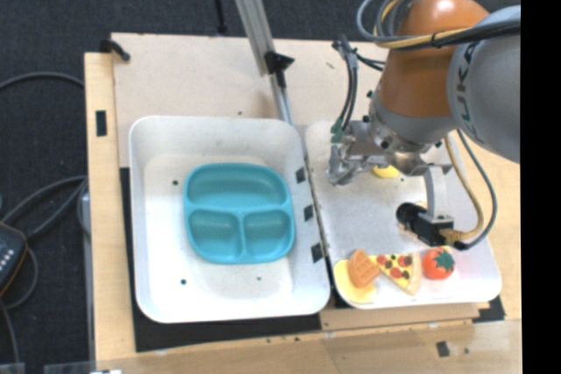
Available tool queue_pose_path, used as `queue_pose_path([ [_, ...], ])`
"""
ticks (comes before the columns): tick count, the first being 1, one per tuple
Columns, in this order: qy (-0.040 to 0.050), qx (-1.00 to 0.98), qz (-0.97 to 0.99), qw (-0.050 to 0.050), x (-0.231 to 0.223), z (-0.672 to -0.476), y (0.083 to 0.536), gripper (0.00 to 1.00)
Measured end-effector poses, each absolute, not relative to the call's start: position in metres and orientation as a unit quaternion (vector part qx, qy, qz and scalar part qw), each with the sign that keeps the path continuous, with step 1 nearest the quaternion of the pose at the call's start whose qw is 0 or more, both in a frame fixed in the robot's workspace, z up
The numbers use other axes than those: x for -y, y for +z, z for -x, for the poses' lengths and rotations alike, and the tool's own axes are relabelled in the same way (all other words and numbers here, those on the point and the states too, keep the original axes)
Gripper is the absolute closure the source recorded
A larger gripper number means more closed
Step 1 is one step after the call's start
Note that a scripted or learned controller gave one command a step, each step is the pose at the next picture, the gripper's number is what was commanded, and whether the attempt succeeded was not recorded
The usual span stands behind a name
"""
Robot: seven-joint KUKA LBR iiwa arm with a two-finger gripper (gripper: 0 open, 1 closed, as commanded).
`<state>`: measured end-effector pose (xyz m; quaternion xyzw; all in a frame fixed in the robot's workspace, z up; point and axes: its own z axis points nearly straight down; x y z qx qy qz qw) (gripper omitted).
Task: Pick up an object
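Observation:
My gripper point(342, 166) hangs low over the far left part of the right bin point(478, 276), close to the wall between the two bins. A small yellow thing point(384, 172) lies just to its right, mostly hidden under the wrist. Along the bin's near edge lie an orange bread-like toy point(362, 266), a pizza slice point(397, 270) and a red strawberry-like toy point(439, 264). A pale yellow flat piece point(344, 283) pokes out from under the bread toy. Nothing shows in the gripper.
The left bin point(149, 188) holds a teal divided plate point(238, 213) at its middle. A slanted metal post point(254, 13) rises behind the bins. The arm's orange band and grey body cover the back of the right bin.

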<state>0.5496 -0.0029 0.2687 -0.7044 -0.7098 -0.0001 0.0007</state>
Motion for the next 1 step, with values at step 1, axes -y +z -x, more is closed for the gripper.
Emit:
queue_pose_path([
  [1,0.0003,0.71,0.704,0.001,-0.0537,-0.5517,0.26,1.0],
])
